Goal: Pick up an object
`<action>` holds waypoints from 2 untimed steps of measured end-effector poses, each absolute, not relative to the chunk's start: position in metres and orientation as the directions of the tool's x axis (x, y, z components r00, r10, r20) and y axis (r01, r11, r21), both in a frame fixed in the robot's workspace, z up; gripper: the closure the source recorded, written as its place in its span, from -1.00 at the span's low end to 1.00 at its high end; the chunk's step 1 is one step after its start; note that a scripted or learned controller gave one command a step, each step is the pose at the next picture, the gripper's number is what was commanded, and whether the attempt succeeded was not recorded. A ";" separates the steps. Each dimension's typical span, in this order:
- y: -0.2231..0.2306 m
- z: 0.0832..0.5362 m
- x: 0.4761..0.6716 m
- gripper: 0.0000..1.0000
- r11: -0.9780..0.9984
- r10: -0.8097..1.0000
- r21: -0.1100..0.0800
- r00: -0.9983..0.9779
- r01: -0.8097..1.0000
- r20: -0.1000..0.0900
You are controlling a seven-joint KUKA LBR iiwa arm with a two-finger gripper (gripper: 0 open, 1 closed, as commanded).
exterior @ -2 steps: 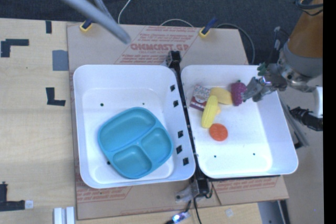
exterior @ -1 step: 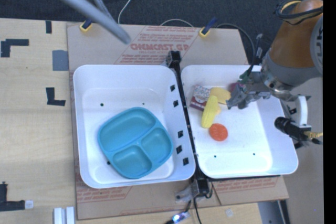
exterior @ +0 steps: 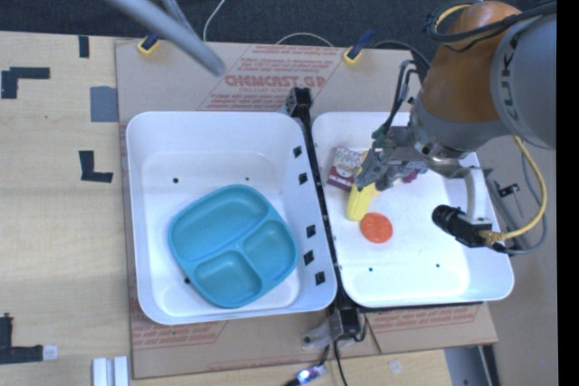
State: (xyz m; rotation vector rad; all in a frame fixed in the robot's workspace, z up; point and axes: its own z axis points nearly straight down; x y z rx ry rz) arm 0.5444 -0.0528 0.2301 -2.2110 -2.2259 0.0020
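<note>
Yellow block (exterior: 360, 201) sits in my right bin (exterior: 425, 285), just under my gripper (exterior: 381, 175), which hangs over its top end; can't tell from this view if I have it. To grab it well I'd drop straight down, centred on the block, then lift slow. Orange disc (exterior: 377, 229) lies close at the block's 4 o'clock, a small packet (exterior: 346, 164) at 11 o'clock, both crowding the approach. Blue divided plate (exterior: 233, 245) sits in the left bin (exterior: 149, 149), out of the way.
</note>
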 end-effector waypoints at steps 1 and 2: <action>0.000 0.219 0.528 1.00 0.006 1.000 -0.005 -0.006 1.000 0.002; 0.052 0.209 0.517 1.00 0.007 1.000 -0.005 -0.007 1.000 0.001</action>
